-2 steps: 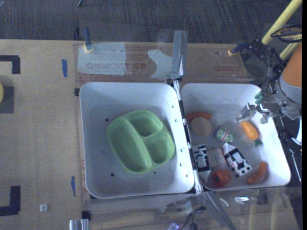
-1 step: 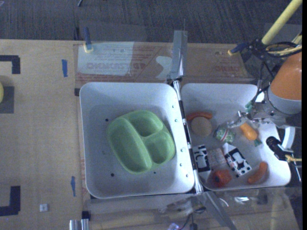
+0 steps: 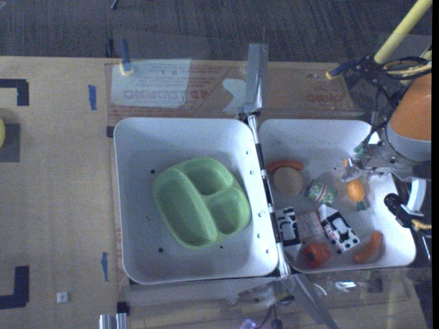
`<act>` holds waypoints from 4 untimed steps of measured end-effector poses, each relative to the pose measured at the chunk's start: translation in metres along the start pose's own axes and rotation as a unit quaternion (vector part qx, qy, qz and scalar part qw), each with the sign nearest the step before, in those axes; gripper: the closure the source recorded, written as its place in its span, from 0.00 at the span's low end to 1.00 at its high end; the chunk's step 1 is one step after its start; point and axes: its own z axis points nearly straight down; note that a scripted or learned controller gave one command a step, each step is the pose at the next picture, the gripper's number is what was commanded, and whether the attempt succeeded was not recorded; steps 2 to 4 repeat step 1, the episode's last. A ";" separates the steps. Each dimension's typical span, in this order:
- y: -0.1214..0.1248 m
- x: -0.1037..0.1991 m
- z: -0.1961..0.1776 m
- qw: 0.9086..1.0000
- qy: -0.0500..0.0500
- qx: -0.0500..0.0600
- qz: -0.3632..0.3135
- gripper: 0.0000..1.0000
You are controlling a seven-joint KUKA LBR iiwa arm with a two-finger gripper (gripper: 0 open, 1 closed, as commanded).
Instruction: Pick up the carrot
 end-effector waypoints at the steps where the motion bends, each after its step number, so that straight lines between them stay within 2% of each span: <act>1: -0.015 0.068 -0.107 0.999 -0.002 0.005 -0.040 1.00; 4: -0.015 0.068 -0.107 0.999 -0.002 0.005 -0.040 1.00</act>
